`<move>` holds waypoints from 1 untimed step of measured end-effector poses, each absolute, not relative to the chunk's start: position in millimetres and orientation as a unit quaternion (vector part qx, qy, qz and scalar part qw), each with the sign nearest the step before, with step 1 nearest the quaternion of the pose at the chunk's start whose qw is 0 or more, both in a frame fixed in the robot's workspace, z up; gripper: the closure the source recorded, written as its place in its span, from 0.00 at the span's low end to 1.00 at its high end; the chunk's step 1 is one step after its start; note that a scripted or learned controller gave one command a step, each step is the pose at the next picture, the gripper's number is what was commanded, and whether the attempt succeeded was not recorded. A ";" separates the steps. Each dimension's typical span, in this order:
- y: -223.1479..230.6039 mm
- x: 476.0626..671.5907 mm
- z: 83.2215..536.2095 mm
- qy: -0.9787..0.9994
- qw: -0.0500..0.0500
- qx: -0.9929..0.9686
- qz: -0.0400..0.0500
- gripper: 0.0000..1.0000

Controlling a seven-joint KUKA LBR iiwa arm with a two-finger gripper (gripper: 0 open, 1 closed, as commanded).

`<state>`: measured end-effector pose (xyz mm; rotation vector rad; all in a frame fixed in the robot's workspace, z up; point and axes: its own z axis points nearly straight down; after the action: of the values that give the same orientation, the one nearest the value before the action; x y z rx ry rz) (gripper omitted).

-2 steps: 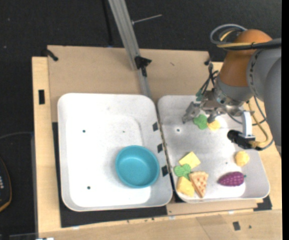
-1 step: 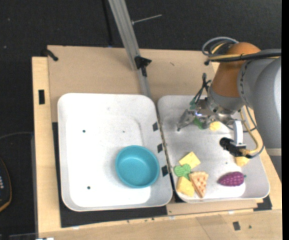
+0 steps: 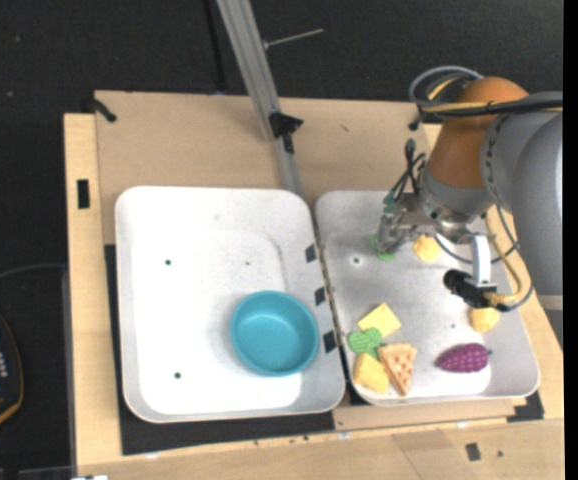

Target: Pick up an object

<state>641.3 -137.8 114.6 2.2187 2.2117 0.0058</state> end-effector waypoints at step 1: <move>-140.5 633.7 173.7 0.706 0.003 0.708 0.002 1.00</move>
<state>633.7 -140.5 173.7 2.2207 2.2135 0.0058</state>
